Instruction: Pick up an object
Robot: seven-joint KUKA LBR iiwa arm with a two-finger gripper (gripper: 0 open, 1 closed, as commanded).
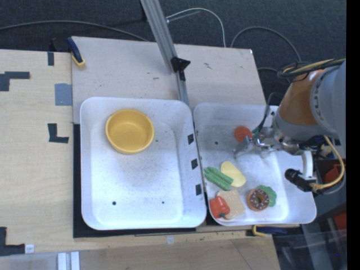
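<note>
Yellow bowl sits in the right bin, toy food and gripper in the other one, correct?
Not quite. The camera view shows the yellow bowl in the left bin. The toy food lies in the right bin, and the gripper is over that bin too.

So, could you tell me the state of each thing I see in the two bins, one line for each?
yellow bowl: upright, in the left bin
orange-red ball: loose in the right bin, beside the gripper
green pod: lying flat
yellow piece: lying beside the green pod
donut: lying flat
red pepper: lying at the near rim
</note>
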